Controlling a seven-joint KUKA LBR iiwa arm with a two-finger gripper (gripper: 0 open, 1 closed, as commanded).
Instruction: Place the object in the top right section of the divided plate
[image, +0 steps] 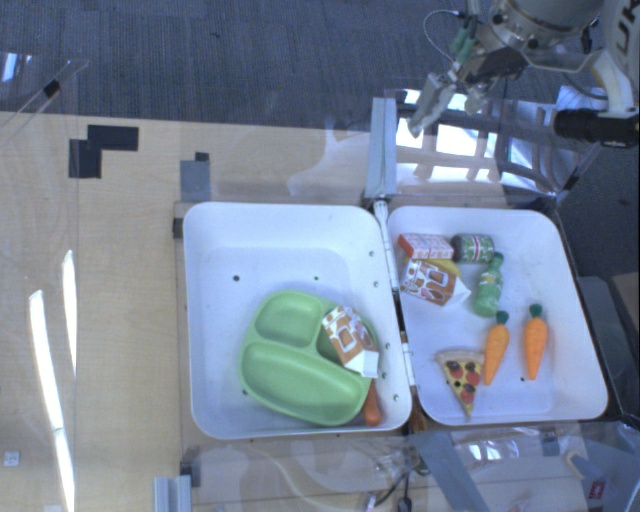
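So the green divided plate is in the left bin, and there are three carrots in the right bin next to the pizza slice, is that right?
Not quite. The camera view shows two carrots in the right bin, not three, beside the pizza slice. The green divided plate is indeed in the left bin.

Bright, even light; glare on the white bins (280, 240); slightly soft focus.

A pale wooden bench top (100, 300) is seen spread wide, and everything is placed from it. Beyond its far edge, dark grey ribbed flooring (220, 60) is laid. On the bench's far left part, black tape patches (98, 147) are stuck. Bright glare streaks (66, 290) are caught along its left side.
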